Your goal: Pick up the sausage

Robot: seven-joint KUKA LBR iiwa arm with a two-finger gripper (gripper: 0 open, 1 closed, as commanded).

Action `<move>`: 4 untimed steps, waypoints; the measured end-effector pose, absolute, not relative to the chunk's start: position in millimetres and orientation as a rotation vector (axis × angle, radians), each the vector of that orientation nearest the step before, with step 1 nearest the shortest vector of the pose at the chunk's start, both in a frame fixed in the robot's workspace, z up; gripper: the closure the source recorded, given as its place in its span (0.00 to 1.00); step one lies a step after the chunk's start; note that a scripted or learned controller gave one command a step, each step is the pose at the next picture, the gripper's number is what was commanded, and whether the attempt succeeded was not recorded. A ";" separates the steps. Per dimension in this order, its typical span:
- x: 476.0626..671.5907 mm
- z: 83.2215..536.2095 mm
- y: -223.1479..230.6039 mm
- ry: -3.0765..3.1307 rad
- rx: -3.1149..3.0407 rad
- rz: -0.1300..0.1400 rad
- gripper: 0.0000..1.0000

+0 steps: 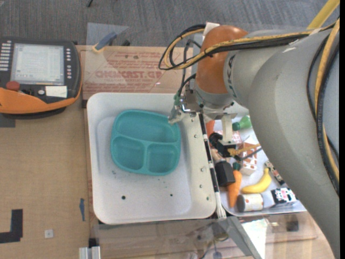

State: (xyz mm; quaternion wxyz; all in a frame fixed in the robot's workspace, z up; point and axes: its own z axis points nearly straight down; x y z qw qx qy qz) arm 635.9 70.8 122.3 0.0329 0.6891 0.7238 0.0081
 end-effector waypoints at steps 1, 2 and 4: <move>635.9 122.2 71.1 2.222 2.125 0.025 0.00; 660.7 106.9 66.0 2.165 2.197 -0.005 0.00; 658.4 113.9 58.2 2.163 2.203 -0.030 1.00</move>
